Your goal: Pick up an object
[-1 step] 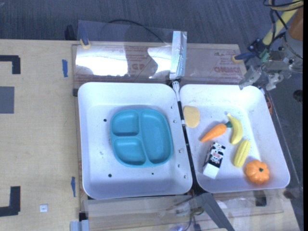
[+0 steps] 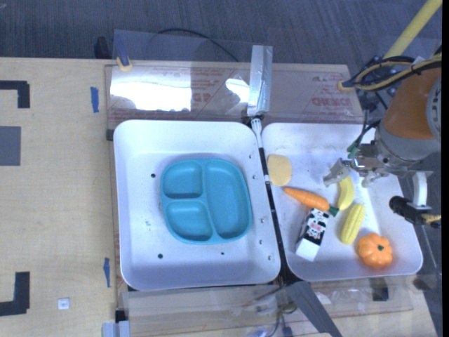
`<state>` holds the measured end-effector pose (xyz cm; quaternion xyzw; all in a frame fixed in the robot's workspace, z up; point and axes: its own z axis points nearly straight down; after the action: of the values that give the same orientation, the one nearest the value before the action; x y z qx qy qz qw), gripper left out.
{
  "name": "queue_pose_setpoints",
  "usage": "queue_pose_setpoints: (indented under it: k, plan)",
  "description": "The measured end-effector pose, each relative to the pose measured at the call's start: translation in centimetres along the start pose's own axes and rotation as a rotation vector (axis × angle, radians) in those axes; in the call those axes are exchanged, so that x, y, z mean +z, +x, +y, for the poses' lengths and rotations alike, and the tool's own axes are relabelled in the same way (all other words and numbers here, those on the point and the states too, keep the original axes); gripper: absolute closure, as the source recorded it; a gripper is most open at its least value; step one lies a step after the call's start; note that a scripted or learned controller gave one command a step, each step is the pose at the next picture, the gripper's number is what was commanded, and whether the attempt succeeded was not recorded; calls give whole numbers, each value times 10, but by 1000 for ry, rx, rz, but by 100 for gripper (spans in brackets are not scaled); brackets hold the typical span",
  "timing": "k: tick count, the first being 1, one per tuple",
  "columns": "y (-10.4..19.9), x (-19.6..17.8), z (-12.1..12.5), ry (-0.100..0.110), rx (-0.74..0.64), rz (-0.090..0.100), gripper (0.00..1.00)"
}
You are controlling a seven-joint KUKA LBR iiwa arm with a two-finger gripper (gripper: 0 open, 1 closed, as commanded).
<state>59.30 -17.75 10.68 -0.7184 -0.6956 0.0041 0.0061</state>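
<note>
Turquoise divided plate (image 2: 205, 199) in white left bin (image 2: 133, 188). In white right bin (image 2: 309, 146), right of frame: pale yellow round piece (image 2: 279, 168), orange carrot (image 2: 306, 197), yellow banana (image 2: 345, 193), yellow corn (image 2: 351, 222), orange pumpkin (image 2: 374, 250), black-and-white cow-patterned carton (image 2: 313, 233).

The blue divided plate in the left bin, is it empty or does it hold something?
Empty. The blue divided plate shows only bare blue in all three compartments. The toy foods, like the carrot, lie in the right bin.
</note>
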Motion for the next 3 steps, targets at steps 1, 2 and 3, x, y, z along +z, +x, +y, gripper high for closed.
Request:
queue_pose_setpoints:
  k: [1, 2, 3]
  plan:
    - [4, 20, 64, -19, -174, -6, 0]
    - [-13, 21, -9, -15, -297, -5, 0]
    - [-13, 8, -6, -23, -296, -8, 100]
